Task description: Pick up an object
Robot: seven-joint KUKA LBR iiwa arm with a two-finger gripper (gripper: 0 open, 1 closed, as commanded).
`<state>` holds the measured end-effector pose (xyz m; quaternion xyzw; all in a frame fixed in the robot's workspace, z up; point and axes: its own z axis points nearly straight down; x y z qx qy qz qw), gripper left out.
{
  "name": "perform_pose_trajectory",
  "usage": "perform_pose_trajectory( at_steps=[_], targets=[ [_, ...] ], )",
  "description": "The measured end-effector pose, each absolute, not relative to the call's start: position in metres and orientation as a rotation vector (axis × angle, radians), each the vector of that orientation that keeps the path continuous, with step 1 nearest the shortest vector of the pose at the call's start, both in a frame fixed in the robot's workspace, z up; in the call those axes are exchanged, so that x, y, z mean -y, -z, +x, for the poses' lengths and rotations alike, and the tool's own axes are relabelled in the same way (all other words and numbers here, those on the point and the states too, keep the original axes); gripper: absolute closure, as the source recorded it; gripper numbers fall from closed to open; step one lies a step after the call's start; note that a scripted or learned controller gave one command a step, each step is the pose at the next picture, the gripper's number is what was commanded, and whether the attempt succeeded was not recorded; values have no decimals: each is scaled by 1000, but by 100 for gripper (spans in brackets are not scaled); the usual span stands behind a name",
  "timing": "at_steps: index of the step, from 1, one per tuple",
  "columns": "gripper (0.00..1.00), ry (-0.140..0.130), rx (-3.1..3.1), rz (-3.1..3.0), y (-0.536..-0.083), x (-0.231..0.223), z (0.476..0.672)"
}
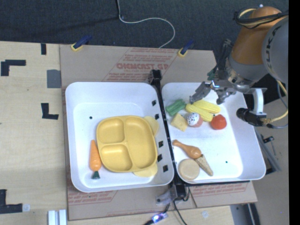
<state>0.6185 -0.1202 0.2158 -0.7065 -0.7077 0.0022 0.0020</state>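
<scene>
My gripper (209, 93) hangs over the back of the right bin (243, 149), open, its two fingers spread with nothing between them. Just below it lies a yellow corn cob (203, 108). Around the cob sit a green pepper (175, 107), a yellow cheese wedge (178, 122), a white speckled egg (193, 119) and a red tomato (218, 122). Nearer the front lie a brown drumstick (187, 149), a round tan biscuit (189, 169) and an ice-cream cone (205, 164).
The left bin (79, 102) holds a yellow divided plate (126, 142), an orange carrot (94, 157) and a pale yellow piece (151, 123) under the plate's edge. A black divider (161, 121) runs between the bins. A white cable (150, 20) lies behind.
</scene>
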Motion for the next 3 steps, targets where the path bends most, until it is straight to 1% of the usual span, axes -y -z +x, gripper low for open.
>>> perform_pose_trajectory(
  at_steps=[1, 2, 3],
  targets=[
    [0, -5, 2221, -2219, -168, 111, 618],
    [0, -7, 2220, -2218, -120, 104, 613],
    [0, 6, 2226, -2227, -88, 105, 616]
  ],
)
